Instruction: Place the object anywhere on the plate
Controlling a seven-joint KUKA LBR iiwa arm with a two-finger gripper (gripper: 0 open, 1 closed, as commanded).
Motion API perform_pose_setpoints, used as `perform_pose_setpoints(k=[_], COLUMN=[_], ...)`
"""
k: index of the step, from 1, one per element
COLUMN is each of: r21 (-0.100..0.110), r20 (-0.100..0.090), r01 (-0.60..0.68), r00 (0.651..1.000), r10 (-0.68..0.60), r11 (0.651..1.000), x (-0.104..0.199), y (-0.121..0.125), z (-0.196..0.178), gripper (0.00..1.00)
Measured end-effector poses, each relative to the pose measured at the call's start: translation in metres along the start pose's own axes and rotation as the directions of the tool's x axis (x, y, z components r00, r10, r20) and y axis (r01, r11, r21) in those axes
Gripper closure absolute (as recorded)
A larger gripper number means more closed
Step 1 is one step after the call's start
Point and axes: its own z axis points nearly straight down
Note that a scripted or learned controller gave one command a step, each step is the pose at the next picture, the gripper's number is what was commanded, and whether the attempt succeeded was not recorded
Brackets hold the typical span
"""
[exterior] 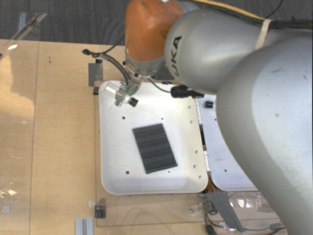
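Left of the gripper, bare wooden bench is seen, and then the rim of the left bin. The gripper hangs over that bin's far left corner, at the end of the orange band of the arm. Whether the gripper is open or closed cannot be told; it is small and partly lost against the white bin.

Touching the gripper's left side, a pale, glassy shape is seen. This is judged to be the object, but its outline is faint, and whether it is gripped or merely lies beside the tip cannot be told.

Below and right of the gripper, well apart from it, the plate lies flat near the bin's middle. It is a dark grey ribbed slab, turned a little askew. Further right of the gripper, the right bin is largely covered by the arm.

The step in hand is judged to be securing the object before it is carried to the plate. To do it well, the grip should be confirmed first, since a clear, smooth thing may slip. The object should then be lifted above the bin floor, carried toward the plate's middle, lowered until it rests on the ribs, and only then released. A central spot is advised, so that a roll along the ribs is not carried over an edge.
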Motion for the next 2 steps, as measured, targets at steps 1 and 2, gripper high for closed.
perform_pose_setpoints(k=[1,2], r21=[-0.001,0.005], r20=[0.001,-0.002], r01=[-0.063,-0.288], r00=[0.998,0.957], r10=[0.063,0.289], r11=[0.998,0.957], x=[0.002,0.002], y=[0.01,0.008], z=[-0.067,0.042], gripper=[1.0,1.0])
